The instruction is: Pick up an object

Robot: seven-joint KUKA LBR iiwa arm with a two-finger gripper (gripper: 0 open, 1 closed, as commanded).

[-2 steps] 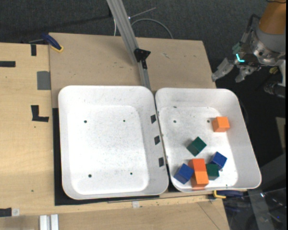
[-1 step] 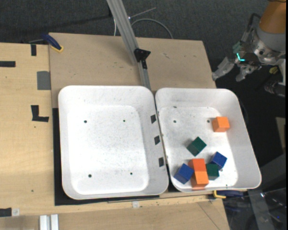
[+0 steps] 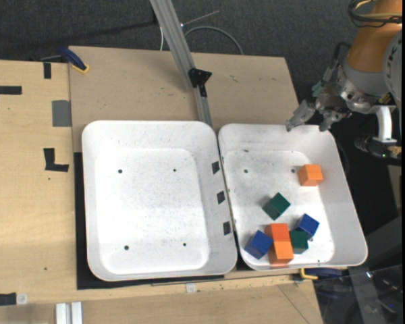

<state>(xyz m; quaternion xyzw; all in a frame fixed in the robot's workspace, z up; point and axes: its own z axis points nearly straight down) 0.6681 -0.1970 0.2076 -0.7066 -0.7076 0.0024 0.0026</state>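
Observation:
Several small blocks lie in the right bin (image 3: 256, 144): an orange block (image 3: 310, 174) near its right wall, a dark green block (image 3: 277, 205) at the middle, and a cluster at the front with a blue block (image 3: 258, 243), an orange block (image 3: 280, 241), a green block (image 3: 298, 241) and another blue block (image 3: 308, 225). My gripper (image 3: 312, 117) hangs over the far right corner of that bin, above and behind the lone orange block. Its fingers stand apart with nothing between them.
The left bin (image 3: 94, 181) sits beside the right one, their rims touching. A slanted metal rail (image 3: 179, 42) runs down to the gap between the bins at the back. The arm's orange band (image 3: 374, 49) is at the upper right.

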